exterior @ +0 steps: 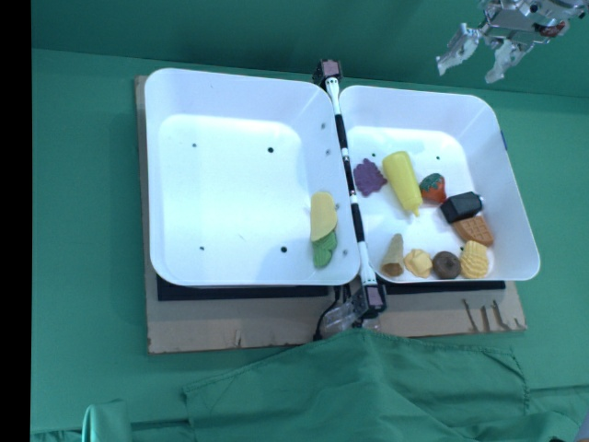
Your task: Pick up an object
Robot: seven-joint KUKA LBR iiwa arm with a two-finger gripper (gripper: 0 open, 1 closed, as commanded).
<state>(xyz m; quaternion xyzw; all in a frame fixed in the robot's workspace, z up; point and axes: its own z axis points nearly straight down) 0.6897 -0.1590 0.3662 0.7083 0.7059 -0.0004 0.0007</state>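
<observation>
White bins sat side by side; the toy food point(433, 219) clustered at the right bin's point(512, 191) five o'clock. At one o'clock the gripper point(482, 55) hung high, jaws spread and empty, probably clearing the rim before descending.

The gripper point(479, 61) hangs at the view's one o'clock corner, fingers spread apart and pointing down toward seven o'clock, nothing between them. The silver wrist point(532, 7) above it runs off the top edge.
</observation>
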